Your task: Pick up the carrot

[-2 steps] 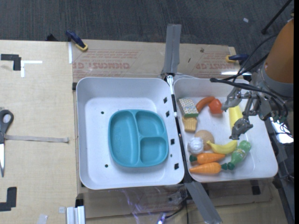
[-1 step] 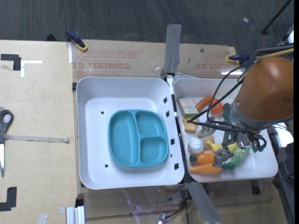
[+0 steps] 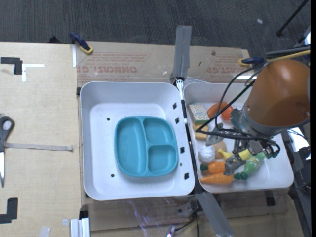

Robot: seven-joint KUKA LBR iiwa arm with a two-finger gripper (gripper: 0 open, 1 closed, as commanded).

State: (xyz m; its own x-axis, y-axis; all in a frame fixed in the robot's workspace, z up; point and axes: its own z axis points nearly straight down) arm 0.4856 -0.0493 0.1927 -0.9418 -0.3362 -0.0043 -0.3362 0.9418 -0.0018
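A grey arm with an orange band reached into the right bin (image 3: 284,179) from the right. Its gripper (image 3: 236,166) hung low over a heap of toy food, and whether the fingers were apart or together could not be told. The carrot (image 3: 216,179) lay just below and to the left of the fingers, close beside them, at the bin's near wall — its long axis roughly level, tip pointing left. The left bin (image 3: 94,132) held a blue tray (image 3: 146,146) — well left of the fingers
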